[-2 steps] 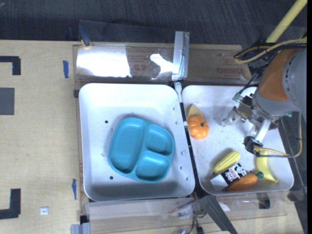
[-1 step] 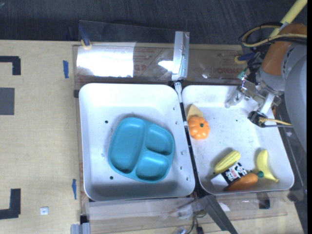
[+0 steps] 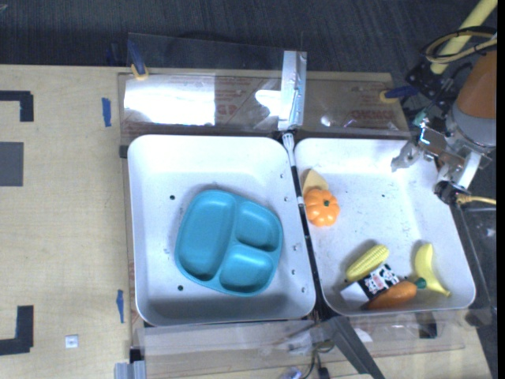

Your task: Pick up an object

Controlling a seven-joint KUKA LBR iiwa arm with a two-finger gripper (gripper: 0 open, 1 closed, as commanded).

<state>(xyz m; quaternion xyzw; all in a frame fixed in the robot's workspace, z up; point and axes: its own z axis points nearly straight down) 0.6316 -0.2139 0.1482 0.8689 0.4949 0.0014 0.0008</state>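
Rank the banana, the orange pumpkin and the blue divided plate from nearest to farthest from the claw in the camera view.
Measured from the claw at the right bin's upper right corner:
1. Banana, near the right bin's lower right corner.
2. Orange pumpkin, by the right bin's left wall; a close second.
3. Blue divided plate, in the left bin.

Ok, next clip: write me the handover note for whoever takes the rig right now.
Gripper: at the right bin's far right corner, above the floor, nothing seen held; finger state unclear.
Right bin: orange pumpkin by the divider with a yellow piece behind it; corn cob, banana, carrot and a black-and-white item clustered at the near edge.
Left bin: blue divided plate.
Done: nothing picked.
Left: the whole pick.
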